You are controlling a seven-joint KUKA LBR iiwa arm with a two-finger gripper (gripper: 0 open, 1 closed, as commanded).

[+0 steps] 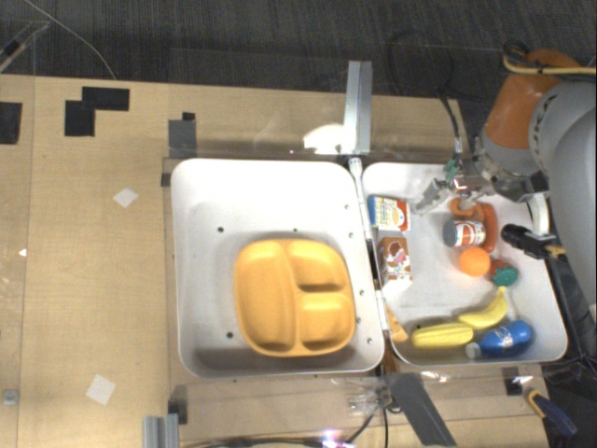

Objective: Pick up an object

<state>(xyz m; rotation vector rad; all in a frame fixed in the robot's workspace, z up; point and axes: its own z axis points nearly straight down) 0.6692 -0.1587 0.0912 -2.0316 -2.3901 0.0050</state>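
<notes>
Where gripper [454, 187] hangs, red can [469, 226], silver lid, orange [474, 262] beside.

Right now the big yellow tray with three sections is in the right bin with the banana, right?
Not quite. The camera view shows the yellow tray lying in the left bin, by itself. The banana is in the right bin, along with the other small things.
</notes>
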